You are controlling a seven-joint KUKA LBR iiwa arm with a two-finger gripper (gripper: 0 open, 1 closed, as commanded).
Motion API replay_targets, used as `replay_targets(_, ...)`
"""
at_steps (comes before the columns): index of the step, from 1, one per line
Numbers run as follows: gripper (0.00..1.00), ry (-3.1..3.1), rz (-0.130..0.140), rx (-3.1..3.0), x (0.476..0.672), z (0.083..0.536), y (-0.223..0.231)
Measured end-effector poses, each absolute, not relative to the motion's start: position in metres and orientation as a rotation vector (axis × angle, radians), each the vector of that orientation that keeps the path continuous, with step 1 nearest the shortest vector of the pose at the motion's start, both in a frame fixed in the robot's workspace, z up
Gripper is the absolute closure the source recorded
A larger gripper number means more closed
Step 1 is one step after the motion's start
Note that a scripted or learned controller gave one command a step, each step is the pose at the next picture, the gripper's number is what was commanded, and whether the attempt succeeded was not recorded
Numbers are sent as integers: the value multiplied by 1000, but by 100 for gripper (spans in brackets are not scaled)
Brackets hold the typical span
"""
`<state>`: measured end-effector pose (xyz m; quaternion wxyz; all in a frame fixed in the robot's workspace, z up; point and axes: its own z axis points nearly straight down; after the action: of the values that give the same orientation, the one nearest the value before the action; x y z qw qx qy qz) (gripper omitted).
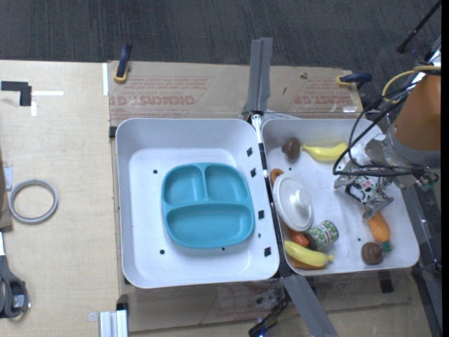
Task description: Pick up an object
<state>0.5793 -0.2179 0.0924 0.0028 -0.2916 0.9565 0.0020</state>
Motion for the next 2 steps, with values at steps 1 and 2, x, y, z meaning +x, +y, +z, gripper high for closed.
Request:
replay_targets(1,0,3025,0,-810,489,94,-219)
replay_targets(2,0,3007,1,-894,518,92,-154)
